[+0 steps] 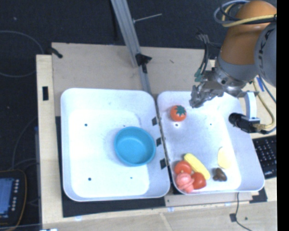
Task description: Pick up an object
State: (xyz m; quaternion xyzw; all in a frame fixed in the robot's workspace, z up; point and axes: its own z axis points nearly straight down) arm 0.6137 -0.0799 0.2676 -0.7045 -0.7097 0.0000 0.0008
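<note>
My gripper (197, 100) hangs over the far part of the right bin (208, 129), a little to the right of a red tomato with a green stalk (178, 112). Nothing shows between it and the bin floor. At the bin's near end lie a yellow banana (196, 164), two red tomatoes (182, 168) (199, 180), a pink thing (184, 181), a small brown thing (219, 174) and a pale yellow lemon-like piece (224, 158). A blue bowl (134, 146) sits in the left bin (82, 143).
A grey metal pole (127, 32) slants up from the divide between the bins. A black keyboard (266, 154) lies off the bench's right side. The middle of the right bin's floor is bare white.
</note>
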